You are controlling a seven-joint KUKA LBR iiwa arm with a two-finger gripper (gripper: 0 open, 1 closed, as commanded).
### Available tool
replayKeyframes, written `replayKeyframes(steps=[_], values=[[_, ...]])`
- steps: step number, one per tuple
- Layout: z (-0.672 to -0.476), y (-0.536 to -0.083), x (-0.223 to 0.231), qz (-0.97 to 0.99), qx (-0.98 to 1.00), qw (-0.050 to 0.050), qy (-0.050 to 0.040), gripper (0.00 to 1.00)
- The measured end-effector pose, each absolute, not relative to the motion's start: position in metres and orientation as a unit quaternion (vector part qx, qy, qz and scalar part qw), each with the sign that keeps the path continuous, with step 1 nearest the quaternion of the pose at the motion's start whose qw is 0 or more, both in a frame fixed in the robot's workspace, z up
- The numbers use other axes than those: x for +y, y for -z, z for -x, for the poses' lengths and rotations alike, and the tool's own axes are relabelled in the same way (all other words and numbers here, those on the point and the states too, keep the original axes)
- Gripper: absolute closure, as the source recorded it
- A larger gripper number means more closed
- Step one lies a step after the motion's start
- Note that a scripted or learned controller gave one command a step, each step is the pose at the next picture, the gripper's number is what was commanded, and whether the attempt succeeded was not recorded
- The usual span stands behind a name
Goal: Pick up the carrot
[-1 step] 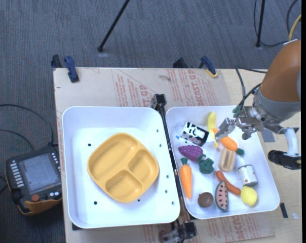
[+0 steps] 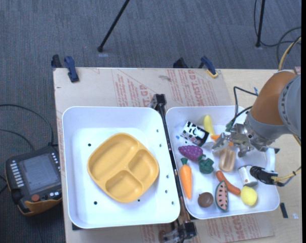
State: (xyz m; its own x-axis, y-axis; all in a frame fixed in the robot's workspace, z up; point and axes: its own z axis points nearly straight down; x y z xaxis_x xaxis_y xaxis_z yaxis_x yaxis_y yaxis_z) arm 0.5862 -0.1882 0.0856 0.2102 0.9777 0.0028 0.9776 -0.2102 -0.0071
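The carrot, orange with a green top, lies lengthwise near the left wall of the right bin. My gripper hangs over the middle of that bin, up and to the right of the carrot and well apart from it. Its fingers stand open just above a tan toy, with nothing between them.
Around the carrot lie purple grapes, a green broccoli piece, a brown ball, a watermelon slice, an orange-red sausage shape, a lemon and a black-and-white carton. The left bin holds a yellow divided plate.
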Motion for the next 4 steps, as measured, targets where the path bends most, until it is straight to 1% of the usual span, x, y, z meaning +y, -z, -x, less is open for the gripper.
replayKeyframes(steps=[1,2,3,4], values=[[-0.645,-0.086,-0.200,0.825,-0.565,0.010,0.0017,0.00],[-0.645,-0.097,-0.201,0.822,-0.569,0.008,-0.0016,1.00],[-0.645,-0.096,-0.200,0.821,-0.570,0.008,-0.0018,0.00],[-0.645,-0.107,-0.200,0.820,-0.572,0.009,-0.0031,1.00]])
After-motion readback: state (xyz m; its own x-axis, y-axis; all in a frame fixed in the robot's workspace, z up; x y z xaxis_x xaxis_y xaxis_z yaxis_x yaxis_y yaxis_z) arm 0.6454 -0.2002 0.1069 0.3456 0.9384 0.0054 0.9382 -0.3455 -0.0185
